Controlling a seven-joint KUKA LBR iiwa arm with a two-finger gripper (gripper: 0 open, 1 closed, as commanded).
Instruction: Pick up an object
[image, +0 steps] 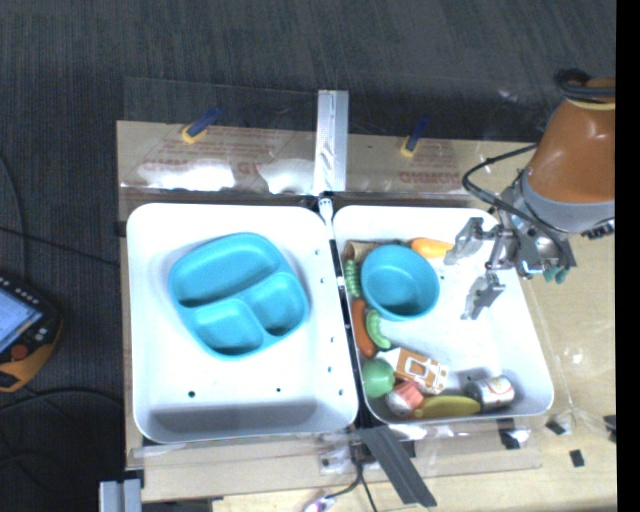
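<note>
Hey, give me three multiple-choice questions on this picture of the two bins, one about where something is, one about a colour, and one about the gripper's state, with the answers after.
1. Where does the divided tray lie?
A. In the left bin
B. In the right bin
C. On the bench outside the bins

2. What colour is the round bowl in the right bin?
A. Red
B. Blue
C. White

3. What is the state of the gripper?
A. Shut on the bowl
B. Shut on the banana
C. Open with nothing between its fingers

Answers:
1. A, the tray sits alone in the left bin.
2. B, the bowl is plainly blue, like the tray.
3. C, the fingers stand apart over bare white bin floor, right of the bowl, and the banana lies at the bin's near edge.
</note>
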